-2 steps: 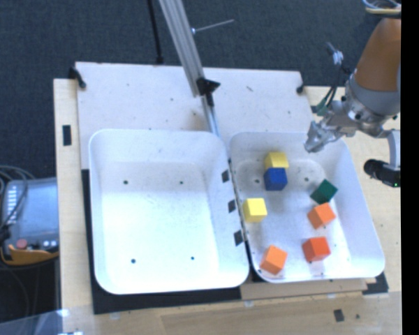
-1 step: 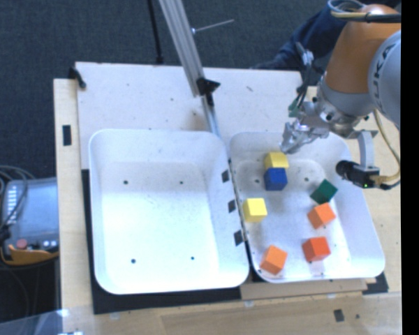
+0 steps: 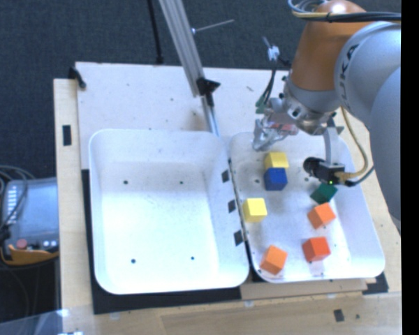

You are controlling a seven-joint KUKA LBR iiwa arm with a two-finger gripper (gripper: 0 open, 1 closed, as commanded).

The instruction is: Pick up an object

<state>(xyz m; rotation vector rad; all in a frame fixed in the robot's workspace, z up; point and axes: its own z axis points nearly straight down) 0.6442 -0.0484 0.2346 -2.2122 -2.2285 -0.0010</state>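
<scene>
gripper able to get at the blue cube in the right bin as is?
Probably yes. The gripper hangs just above and left of the blue cube, whose top is uncovered. One snag: a yellow cube touches its far side, crowding a finger there.

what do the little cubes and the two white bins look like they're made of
The cubes, such as the blue cube and the yellow cube, look like painted wood or solid plastic: flat, even colour, crisp edges, no shine. Which of the two, the view cannot settle. The right bin and left bin look like thin moulded plastic: smooth white, rounded corners and rolled rims, with a faint sheen.
</scene>
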